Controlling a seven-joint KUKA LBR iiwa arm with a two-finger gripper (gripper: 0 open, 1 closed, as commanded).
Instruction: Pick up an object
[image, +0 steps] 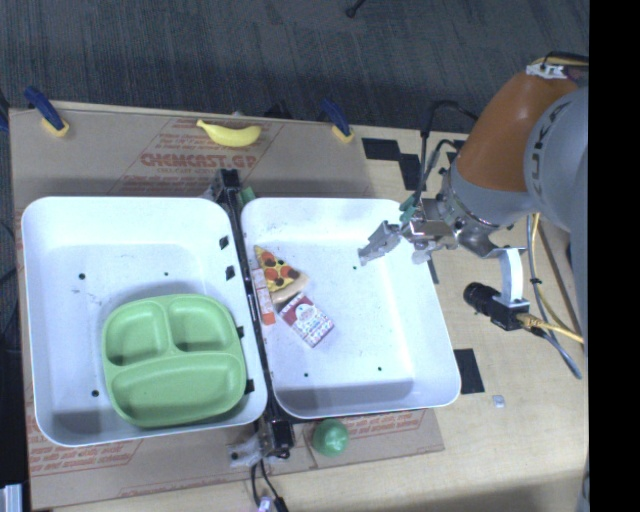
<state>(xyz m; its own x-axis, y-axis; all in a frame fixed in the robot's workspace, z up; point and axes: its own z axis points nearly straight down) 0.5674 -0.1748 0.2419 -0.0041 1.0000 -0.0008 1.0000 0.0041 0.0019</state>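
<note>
White right bin (425, 345): gripper (378, 245) poised above its upper edge, finger state unreadable, approach step; next, descend left onto pizza slice (278, 272) or red packet (308, 322).

Green plate (175, 358), yellow banana (230, 132), white bins (60, 225)

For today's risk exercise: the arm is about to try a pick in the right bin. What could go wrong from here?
1. The pizza slice, marker and small red packet lie bunched against the right bin's left wall, so the gripper might catch two things or strike the wall.
2. The packet lies flat; fingers may slide off.
</note>
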